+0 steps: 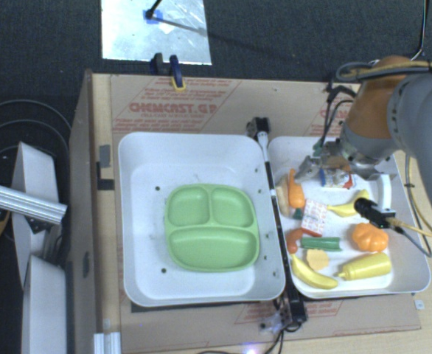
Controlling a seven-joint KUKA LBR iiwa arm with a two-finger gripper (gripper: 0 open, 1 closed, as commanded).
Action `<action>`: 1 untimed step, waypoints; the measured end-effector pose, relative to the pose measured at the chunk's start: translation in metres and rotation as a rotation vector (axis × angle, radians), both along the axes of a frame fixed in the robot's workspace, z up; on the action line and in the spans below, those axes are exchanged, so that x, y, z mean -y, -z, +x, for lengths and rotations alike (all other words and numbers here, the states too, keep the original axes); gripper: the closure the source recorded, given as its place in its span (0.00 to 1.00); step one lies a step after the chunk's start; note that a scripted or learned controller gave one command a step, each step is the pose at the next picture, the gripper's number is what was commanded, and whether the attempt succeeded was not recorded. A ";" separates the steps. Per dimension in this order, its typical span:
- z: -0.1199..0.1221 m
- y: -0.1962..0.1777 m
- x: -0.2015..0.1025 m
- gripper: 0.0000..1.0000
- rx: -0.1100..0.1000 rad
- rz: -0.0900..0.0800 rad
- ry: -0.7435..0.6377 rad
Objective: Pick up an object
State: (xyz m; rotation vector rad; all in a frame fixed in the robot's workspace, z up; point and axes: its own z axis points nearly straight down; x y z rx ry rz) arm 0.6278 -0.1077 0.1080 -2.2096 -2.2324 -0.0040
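Nearest the camera, along the front of the right bin [411, 275], a yellow banana [311, 272] is seen lying with its long axis running from upper left to lower right, its curve bowed toward the bin's front edge. Just beside it to the right, a yellow squeeze bottle [365, 266] is laid on its side, its long axis nearly level and its tip pointing left toward a pale round slice [318, 259]. Behind these, a green stick-shaped piece [320, 243] is set level beside a red piece [295, 236], and an orange pumpkin [369, 236] is placed to their right. A small checked packet [315, 215] is found near the middle of the bin, with a second, smaller banana [347, 209] to its right, pointing roughly left to right. An orange carrot [295, 193] is stood along the bin's left side, its long axis running nearly front to back. The gripper [325, 162] is held low over the back of the right bin, just behind the carrot and packet; whether anything is grasped cannot be told, as its tip is blurred against the clutter. The grey arm [415, 120] is reached in from the right. In the left bin [142, 198], a green divided plate [212, 226] is laid flat.
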 end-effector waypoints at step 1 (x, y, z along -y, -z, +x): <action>0.044 -0.043 -0.018 0.00 0.007 -0.002 0.002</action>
